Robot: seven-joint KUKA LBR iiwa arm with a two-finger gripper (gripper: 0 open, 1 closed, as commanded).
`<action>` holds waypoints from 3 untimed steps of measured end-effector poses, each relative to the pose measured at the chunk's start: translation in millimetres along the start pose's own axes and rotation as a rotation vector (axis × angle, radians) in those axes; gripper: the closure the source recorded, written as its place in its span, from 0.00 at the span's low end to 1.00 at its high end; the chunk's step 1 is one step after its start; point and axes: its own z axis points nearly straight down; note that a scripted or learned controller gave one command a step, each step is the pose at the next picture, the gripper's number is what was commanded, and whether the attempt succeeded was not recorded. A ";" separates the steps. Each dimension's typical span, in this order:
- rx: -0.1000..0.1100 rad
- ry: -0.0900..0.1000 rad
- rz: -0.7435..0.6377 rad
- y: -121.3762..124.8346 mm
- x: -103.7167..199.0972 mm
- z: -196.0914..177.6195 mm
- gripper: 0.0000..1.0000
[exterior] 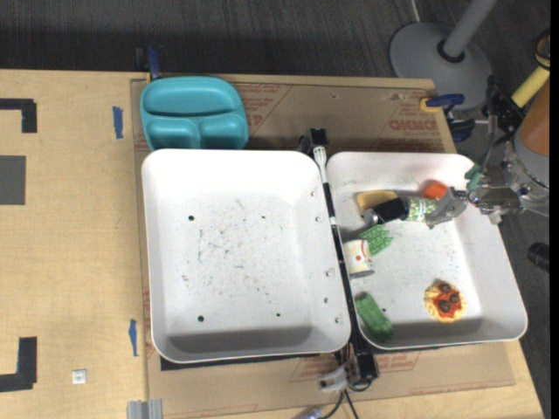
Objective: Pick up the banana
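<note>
While the banana (376, 201) is lying in the right bin (489, 260) near its far-left corner, long axis running left-right, we are seeing the gripper (454, 206) hovering to its right, grasp state unreadable.

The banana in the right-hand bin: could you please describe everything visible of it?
The banana is a short yellow piece, plastic-looking, with a dark end toward the bottle it seems to touch. It lies flat near the far left of the right bin, apart from the end effector.
</note>
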 end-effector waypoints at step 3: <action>-0.002 0.000 -0.040 -45.5 215.5 72.0 0.00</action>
